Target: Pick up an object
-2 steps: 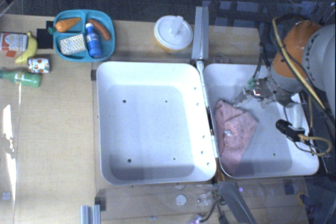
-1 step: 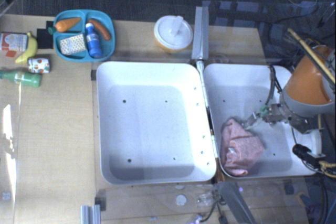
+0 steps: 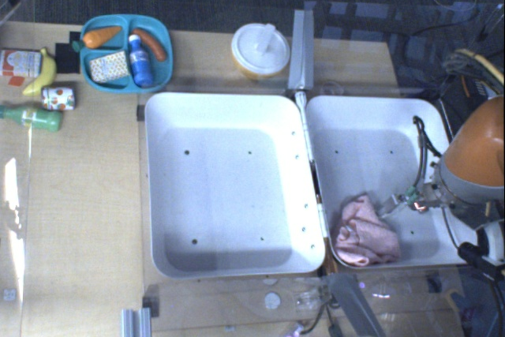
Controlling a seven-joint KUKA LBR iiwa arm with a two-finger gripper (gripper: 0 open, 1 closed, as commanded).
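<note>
A crumpled pink cloth (image 3: 365, 233) lies in the near left corner of the right bin (image 3: 371, 130). My gripper (image 3: 397, 204) reaches in from the right and hovers low just right of the cloth's upper edge, close to it. Nothing can be seen held in it. The arm's orange band (image 3: 477, 146) sits over the bin's right rim.
The left bin (image 3: 225, 177) stands beside the right one, with a metal divider (image 3: 300, 51) behind them. Off the bins at the back left are a blue tray (image 3: 162, 39) of toy food, a white lidded cup (image 3: 260, 50), a banana (image 3: 41, 73) and a green bottle (image 3: 31, 117).
</note>
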